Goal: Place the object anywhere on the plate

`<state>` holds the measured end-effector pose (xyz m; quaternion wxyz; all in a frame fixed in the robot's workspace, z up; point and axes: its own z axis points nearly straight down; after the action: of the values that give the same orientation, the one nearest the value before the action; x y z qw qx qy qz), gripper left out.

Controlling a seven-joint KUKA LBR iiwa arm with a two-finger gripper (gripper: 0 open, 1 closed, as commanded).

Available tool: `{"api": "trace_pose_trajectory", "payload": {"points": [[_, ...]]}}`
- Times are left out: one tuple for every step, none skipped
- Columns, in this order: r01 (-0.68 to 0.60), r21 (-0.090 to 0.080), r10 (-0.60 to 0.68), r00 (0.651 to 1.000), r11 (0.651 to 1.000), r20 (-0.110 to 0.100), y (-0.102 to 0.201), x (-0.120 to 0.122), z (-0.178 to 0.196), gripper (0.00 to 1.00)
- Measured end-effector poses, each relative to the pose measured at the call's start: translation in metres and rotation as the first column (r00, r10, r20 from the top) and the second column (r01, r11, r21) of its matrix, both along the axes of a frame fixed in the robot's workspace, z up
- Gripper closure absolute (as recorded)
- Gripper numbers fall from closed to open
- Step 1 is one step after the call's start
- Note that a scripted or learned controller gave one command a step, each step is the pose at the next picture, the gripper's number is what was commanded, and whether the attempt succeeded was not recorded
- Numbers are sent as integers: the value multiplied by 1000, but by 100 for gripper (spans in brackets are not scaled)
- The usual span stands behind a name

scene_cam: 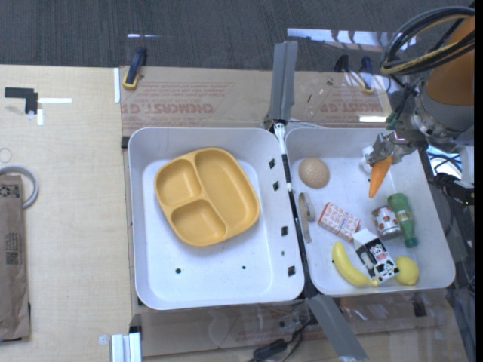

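— Over the right bin (441,225), what is the pincer (386,151) doing?

— It hangs at the bin's far right corner, closed on the thick end of a carrot (378,176). The carrot slopes down and to the left from the fingers, its tip pointing at the bin floor; whether the tip touches the floor I cannot tell.

— And the plate (207,196)?

— One yellow plate with three compartments, lying in the left bin (151,270), well apart from the carrot.

— Count what else lies in the right bin.

— One brownish egg-shaped ball (314,173) near the divider. One small red-and-white packet (338,220) in the middle. One green bottle (402,216) by the right wall, with one small can (385,221) just beside it. One banana (350,266) at the near edge, one black-and-white carton (377,258) resting against it, and one lemon (408,271) at the carton's right.

— Anything on the surface (68,202) outside the bins?

— One brown paper bag (13,255) at the left edge.
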<state>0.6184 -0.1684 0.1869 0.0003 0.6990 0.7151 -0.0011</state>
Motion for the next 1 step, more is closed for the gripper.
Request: {"api": "trace_pose_trajectory", "payload": {"points": [[317,0,-317,949,949,-1,43,27,-54,100]]}}
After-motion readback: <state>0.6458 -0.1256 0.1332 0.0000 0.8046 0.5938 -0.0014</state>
